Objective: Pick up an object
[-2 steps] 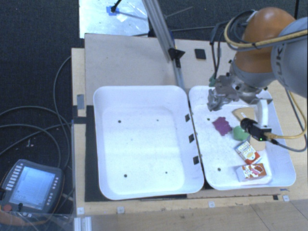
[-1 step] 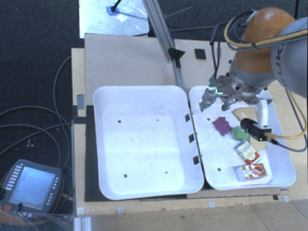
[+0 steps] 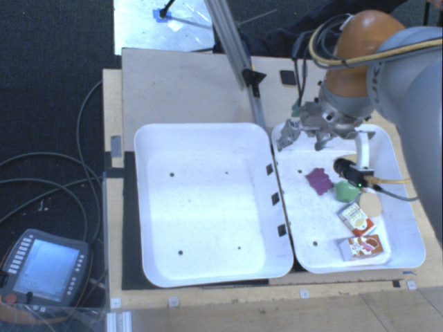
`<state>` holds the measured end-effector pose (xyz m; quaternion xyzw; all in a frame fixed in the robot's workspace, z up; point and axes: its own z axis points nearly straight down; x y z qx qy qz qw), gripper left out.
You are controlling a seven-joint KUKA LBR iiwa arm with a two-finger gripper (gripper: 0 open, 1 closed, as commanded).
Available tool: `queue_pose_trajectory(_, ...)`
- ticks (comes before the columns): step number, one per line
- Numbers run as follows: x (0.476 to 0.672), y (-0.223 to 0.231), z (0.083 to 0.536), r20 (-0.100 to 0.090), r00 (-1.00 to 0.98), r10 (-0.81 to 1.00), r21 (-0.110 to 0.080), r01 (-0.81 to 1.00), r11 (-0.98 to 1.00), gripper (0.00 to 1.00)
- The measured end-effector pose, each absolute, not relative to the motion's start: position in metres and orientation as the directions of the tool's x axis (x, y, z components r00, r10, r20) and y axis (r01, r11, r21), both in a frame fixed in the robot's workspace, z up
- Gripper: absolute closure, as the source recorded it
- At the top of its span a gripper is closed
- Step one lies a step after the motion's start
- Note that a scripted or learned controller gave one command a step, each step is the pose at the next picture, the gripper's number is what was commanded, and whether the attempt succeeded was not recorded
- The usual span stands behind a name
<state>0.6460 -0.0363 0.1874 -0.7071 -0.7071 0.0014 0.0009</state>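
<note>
Nearest to me, at the bench's [image 3: 187, 81] front left corner, a handheld control pendant [image 3: 43, 268] lies with its pale screen up, and dark cables [image 3: 62, 185] loop away from it along the left side. Just beyond the bench's front edge sit the two shallow white bins side by side, touching along a seam with small black clips. The left bin [image 3: 208, 203] has a bare white floor with a few small dark holes.

The right bin [image 3: 325, 244] carries all the loose things, gathered toward its right half. Closest to the front is a red-and-white packet [image 3: 363, 246] lying flat near the near-right corner. Just behind it lies a smaller white packet with yellow and red print [image 3: 354, 216], tilted, and a pale tan round piece [image 3: 372, 204] touches its far-right side. A green lump [image 3: 347, 190] sits just beyond those, and to its left, a little apart, lies a flat purple piece [image 3: 319, 180] (its shape is ragged, hard to name).

Farther back, a black part with a small green light [image 3: 349, 169] hangs beside a white bracket [image 3: 363, 152] on the arm. The pincer [image 3: 304, 138] hovers over the far-left part of the right bin, its two grey fingers spread apart with nothing between them, well clear of the purple piece. Above it rise the grey wrist and the orange band [image 3: 363, 43], with yellow and black hoses looping around.

At the far side a slanted metal pole [image 3: 232, 40] crosses the bench.
</note>
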Motion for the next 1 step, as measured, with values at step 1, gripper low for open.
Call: queue_pose_trajectory(1, 0.5688, -0.0237, 0.2406, 0.001, -0.001, 1.000, 0.005, 1.000, 0.001, 0.00)
